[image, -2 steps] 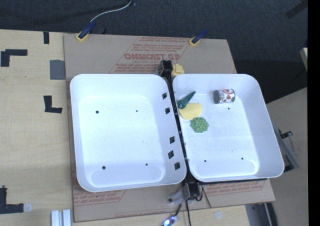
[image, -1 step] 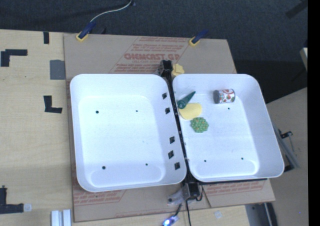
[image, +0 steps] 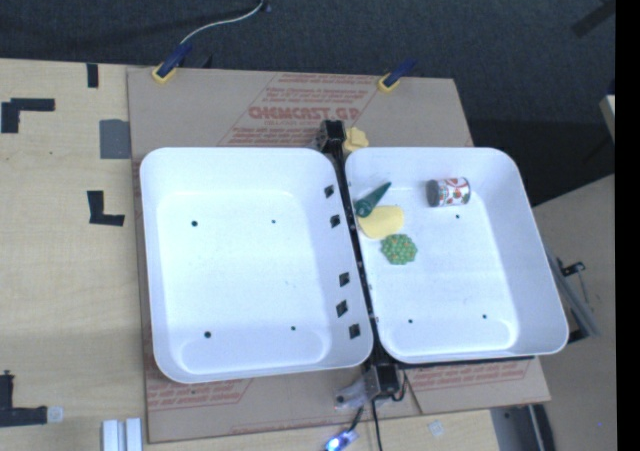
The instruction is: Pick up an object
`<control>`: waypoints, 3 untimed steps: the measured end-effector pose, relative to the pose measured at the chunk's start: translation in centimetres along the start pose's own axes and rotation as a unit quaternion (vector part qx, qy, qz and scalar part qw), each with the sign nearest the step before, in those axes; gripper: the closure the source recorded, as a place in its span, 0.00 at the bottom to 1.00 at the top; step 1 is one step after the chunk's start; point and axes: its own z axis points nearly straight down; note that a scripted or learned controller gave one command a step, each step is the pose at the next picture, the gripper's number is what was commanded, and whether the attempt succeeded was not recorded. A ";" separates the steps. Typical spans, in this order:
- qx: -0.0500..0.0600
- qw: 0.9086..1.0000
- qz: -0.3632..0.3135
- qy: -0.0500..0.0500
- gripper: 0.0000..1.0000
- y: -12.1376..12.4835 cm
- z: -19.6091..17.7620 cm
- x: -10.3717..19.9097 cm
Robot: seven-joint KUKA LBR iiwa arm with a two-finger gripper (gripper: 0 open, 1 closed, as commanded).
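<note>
The right bin [image: 520,269] holds several small objects near its left side. A dark green cone-shaped piece [image: 372,199] lies against the divider, with a yellow lump [image: 381,221] just below it and a green bumpy ball [image: 399,249] under that. A small can with a red and white label [image: 449,191] lies on its side toward the bin's back right.
The left bin [image: 240,269] sits beside the right one, joined by black clips [image: 345,279] along the shared edge. Both rest on a cardboard sheet [image: 290,109]. A small yellow item [image: 355,139] lies just behind the bins. Blue and yellow clamps [image: 172,61] hold the cardboard's back edge.
</note>
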 end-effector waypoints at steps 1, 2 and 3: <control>-0.001 1.000 0.001 -0.001 1.00 0.0 0.0 -2.6; -0.001 1.000 0.000 0.000 1.00 0.0 0.0 -2.6; 0.000 1.000 0.000 -0.001 1.00 0.0 0.0 -2.6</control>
